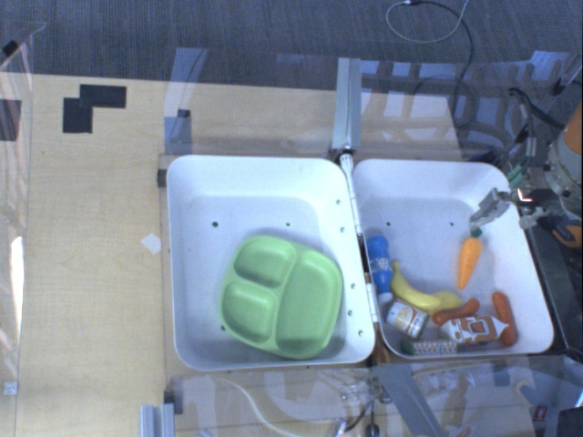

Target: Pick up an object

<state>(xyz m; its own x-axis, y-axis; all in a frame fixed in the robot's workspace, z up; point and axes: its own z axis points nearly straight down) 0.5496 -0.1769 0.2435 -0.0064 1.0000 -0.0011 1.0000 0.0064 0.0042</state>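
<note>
Pale wood bench point(91, 244) fills my view, carrying two shallow white bins side by side under clear plastic guards. Nearest me, along the front edge of the right bin point(437, 194), I see a small carton point(474, 331) lying flat, a little can point(407, 319) beside it, a sausage-shaped red piece point(455, 312) and another reddish one point(504, 317) at the front right corner. Just behind those lies a yellow banana point(421, 293), with a blue bottle point(379, 260) against the dividing wall. An orange carrot point(468, 259) rests further back, tilted, its green tip pointing up toward the gripper point(492, 208). That gripper sits just above the carrot's tip, nothing visibly between its fingers; I cannot tell how wide they stand. Over in the left bin point(237, 189), a green divided plate point(282, 296) lies alone. Beyond the bins, dark carpet point(228, 12) and a looped cable point(428, 16).
</note>
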